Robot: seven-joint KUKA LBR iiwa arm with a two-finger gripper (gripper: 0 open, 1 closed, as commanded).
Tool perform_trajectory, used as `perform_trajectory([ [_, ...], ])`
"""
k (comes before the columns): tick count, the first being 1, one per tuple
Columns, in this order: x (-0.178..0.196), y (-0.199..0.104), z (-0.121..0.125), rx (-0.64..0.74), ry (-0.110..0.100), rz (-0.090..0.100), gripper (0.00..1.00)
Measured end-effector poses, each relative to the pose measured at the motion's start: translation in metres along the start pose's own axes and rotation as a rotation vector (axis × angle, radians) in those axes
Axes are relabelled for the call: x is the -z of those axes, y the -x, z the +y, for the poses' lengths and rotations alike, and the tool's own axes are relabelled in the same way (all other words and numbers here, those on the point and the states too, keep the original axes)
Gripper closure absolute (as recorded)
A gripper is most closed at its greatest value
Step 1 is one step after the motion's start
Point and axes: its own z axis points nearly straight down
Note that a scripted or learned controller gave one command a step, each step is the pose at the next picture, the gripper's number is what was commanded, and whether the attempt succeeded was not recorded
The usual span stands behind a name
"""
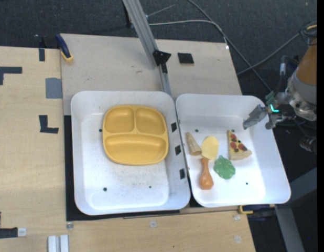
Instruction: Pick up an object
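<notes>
Two shallow white bins sit side by side on the desk [115,62]. The left bin [83,156] holds a yellow divided plate [135,134] with three compartments, lying flat toward the bin's upper middle; nothing lies in its compartments. The right bin [256,188] holds a small cluster of toy food near its centre: a tan wedge-shaped piece [193,143], a yellow spatula with an orange handle [206,161] just beside it, a green leafy piece [224,168] touching the spatula's right side, and a pizza slice [238,145] slightly apart to the upper right. The gripper [255,117] hangs over the right bin's upper right rim, near the pizza slice but not touching any item. It grips nothing; how far its fingers are parted cannot be told.
</notes>
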Motion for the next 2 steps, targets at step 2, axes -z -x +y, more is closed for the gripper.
perform_trajectory([
  [2,-0.058,-0.006,0.007,0.001,-0.003,0.001,0.00],
])
